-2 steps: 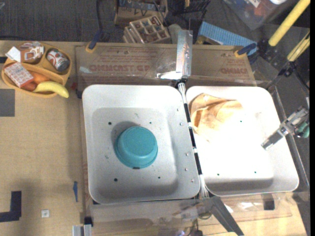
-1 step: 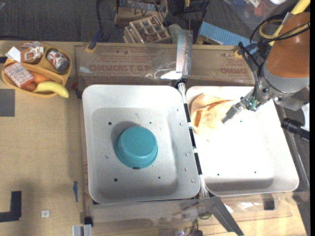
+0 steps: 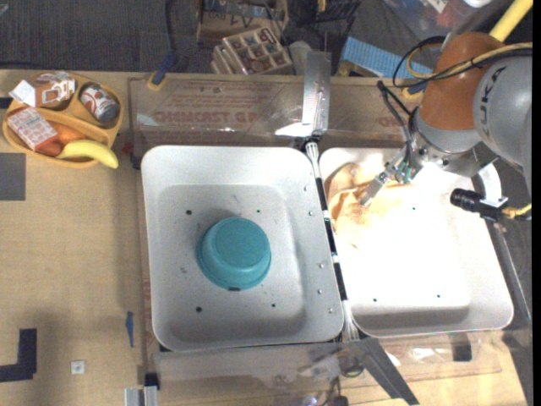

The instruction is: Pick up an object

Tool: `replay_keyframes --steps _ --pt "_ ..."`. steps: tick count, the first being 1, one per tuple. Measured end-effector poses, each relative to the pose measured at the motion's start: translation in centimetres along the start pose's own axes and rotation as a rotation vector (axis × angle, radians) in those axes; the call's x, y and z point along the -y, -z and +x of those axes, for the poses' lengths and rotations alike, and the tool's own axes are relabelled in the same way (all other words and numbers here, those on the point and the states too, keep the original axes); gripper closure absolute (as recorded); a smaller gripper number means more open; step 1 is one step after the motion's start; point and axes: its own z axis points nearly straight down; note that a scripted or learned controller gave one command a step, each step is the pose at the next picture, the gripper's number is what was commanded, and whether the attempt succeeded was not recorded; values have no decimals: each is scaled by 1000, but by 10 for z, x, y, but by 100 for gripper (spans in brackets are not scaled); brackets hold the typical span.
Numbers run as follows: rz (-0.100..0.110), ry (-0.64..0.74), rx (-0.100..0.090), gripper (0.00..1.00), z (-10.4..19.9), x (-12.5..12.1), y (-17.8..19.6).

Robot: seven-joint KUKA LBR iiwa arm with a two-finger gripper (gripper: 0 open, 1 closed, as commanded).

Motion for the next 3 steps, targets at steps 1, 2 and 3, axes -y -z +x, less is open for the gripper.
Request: replay_keyframes --steps 1,2,3 --pt "-8 303 9 0 46 -1 91" --pt "-6 249 5 0 74 2 112" --pt "-8 27 9 0 30 -10 79"
